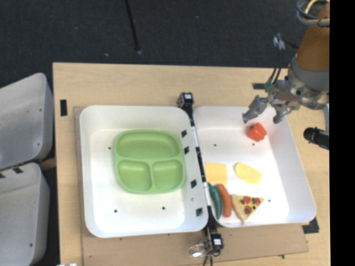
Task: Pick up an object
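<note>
My claw [267,111] hangs spread just above the red object [256,132] in the right bin [288,165], pinching nothing; the grasp and lift are left

The table [66,82] is pale tan wood, and the two bins, left bin [91,215] and right bin [294,204], are plain white with small dark dots on their floors. In the left bin lies a light green divided plate [148,160]. The right bin holds a red-orange block [256,132], a yellow square slice [216,174], a pale yellow oval piece [248,173], an orange carrot [224,198] with a green top, and a tan pizza slice [245,206] spotted red. The gripper [269,111] is grey, with orange on the arm above it
</note>
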